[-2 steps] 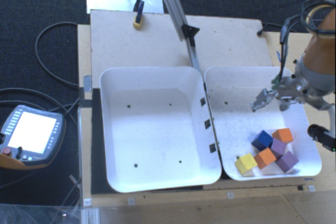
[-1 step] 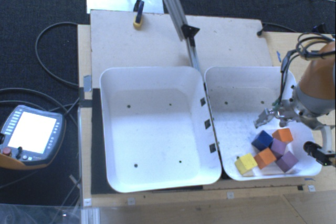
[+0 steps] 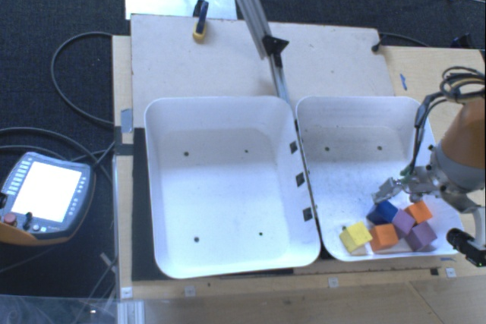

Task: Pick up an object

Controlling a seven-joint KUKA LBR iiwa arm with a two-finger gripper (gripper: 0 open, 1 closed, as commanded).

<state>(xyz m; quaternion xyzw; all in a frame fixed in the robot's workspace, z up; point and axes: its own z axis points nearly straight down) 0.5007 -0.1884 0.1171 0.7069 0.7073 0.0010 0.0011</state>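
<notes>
Several small blocks lie clustered in the front right corner of the right bin [image 3: 357,133]: a yellow block [image 3: 355,237], a blue block [image 3: 384,211], two orange blocks [image 3: 383,237] [image 3: 420,211] and two purple blocks [image 3: 403,221] [image 3: 421,236]. My gripper [image 3: 406,192] hangs low over the back of this cluster, just above the blue block and the far orange one. It is open, its fingers spread to either side, with nothing between them. The arm's orange band [image 3: 465,140] is at the right edge.
The left bin [image 3: 220,186] sits beside the right one, sharing a middle wall. A slanted metal pole [image 3: 250,4] crosses the back of the bench. A teach pendant [image 3: 42,197] lies at the far left, with cables around it.
</notes>
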